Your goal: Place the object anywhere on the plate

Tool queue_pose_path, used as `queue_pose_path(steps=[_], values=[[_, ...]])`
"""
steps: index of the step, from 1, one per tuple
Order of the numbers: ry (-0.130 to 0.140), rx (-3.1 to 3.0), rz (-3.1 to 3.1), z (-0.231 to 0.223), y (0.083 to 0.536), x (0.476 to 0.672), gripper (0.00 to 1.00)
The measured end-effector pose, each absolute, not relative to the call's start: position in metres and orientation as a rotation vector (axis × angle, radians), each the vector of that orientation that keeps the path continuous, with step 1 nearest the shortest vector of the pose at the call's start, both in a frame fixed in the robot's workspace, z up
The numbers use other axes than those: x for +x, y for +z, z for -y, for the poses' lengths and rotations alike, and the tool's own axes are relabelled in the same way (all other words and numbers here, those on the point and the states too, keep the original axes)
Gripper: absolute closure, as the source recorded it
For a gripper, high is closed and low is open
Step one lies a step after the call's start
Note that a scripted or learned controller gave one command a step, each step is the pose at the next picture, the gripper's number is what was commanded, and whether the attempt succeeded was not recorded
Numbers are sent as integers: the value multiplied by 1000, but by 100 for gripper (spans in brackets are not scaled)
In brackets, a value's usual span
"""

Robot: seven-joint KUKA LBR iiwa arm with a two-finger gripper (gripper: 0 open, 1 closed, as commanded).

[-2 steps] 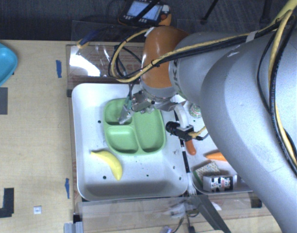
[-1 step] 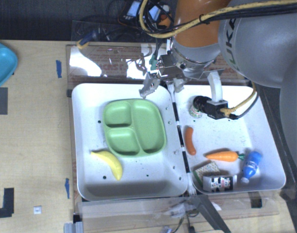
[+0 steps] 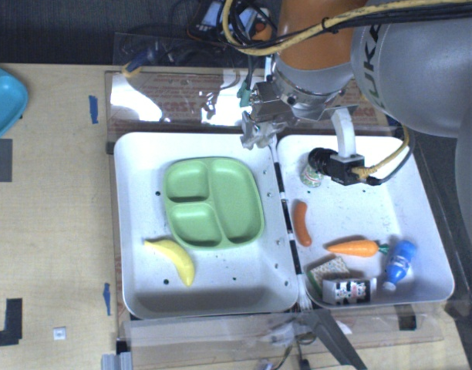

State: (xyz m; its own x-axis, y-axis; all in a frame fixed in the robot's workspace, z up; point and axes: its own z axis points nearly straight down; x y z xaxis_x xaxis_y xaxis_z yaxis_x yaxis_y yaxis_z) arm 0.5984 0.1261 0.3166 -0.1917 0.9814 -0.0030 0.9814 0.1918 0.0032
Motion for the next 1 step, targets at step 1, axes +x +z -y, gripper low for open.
queue_pose_path(steps=[1], values=[[-1, 1835, -2551, -172, 214, 556, 100]])
